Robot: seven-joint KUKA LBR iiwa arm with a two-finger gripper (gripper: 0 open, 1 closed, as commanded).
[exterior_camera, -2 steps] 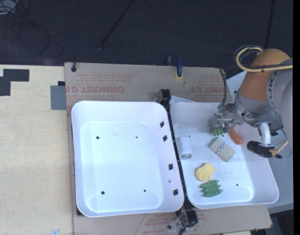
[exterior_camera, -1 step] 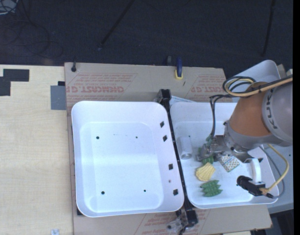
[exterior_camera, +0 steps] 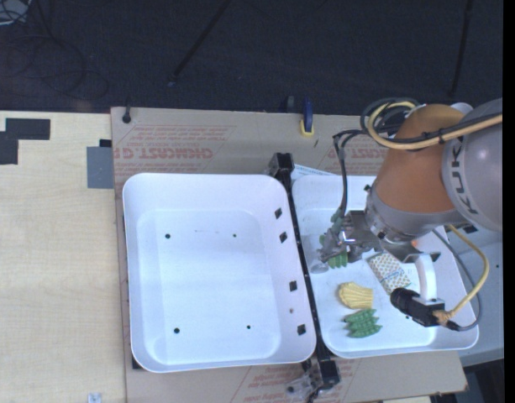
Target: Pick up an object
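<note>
The gripper (exterior_camera: 337, 248) is hanging low over the inner side of the right bin (exterior_camera: 323, 201), close to the wall it shares with the left bin (exterior_camera: 207, 267), and a small green piece (exterior_camera: 338, 260) is lying just beneath and beside it; that piece is looking like the likeliest object to pick, though whether the claw is open, closed or already gripping it cannot be told from this angle, since the metal of the tool is blurring into the piece. To do this step well, I judge the arm (exterior_camera: 417, 175) should be centring squarely over the green piece, staying clear of the bin wall so nothing is catching on it, and closing only once the piece is sitting well inside the claw, then lifting straight up. The right bin is also holding a yellow ridged object (exterior_camera: 355, 294) nearer the front, a darker green leafy object (exterior_camera: 362, 323) just in front of that, and a patterned packet (exterior_camera: 388, 268) lying beside the gripper, toward the arm. The left bin is showing only its bare white floor
</note>
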